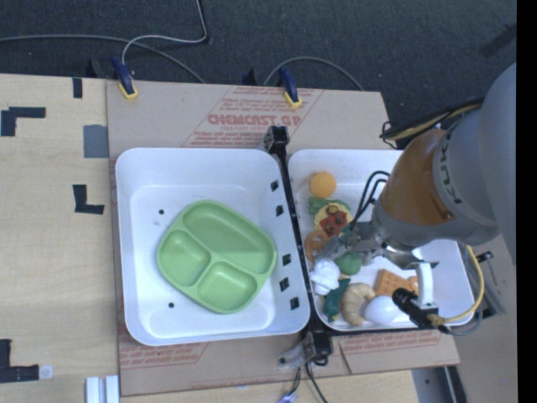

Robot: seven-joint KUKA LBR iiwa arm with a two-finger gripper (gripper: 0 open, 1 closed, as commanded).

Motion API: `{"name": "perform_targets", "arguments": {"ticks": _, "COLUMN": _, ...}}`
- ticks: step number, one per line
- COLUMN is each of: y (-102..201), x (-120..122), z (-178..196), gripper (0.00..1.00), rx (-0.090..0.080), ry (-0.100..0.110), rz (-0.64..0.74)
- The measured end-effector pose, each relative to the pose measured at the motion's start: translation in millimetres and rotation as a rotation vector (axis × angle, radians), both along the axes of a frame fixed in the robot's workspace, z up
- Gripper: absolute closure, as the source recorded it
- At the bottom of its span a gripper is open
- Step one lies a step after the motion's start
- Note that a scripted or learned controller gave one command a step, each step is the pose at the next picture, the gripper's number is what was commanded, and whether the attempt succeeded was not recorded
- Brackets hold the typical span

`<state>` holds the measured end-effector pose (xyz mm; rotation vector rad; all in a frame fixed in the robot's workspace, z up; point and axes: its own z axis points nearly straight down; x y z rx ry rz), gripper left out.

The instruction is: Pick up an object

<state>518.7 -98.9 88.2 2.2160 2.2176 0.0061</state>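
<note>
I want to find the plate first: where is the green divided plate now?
The green divided plate lies in the left bin of the camera view, near its middle, across the divider from the toy food in the right bin.

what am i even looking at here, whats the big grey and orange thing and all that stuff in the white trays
It is one picture, taken by a fixed camera above a workbench, looking down at a slant. The big grey arm with an orange band is a robot arm reaching in from the right. Its gripper is low over the right shallow white bin, among a pile of small toy foods: an orange ball, a tan croissant, a white egg. I cannot tell whether it holds anything. The left shallow white bin holds a light green divided plastic plate.
</note>
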Motion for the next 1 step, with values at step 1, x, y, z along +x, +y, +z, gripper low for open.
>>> {"name": "perform_targets", "arguments": {"ticks": 1, "y": -0.2, "x": -0.1, "z": 8.7, "gripper": 1.00, "rx": 0.000, "ry": 0.002, "rz": -0.001}}
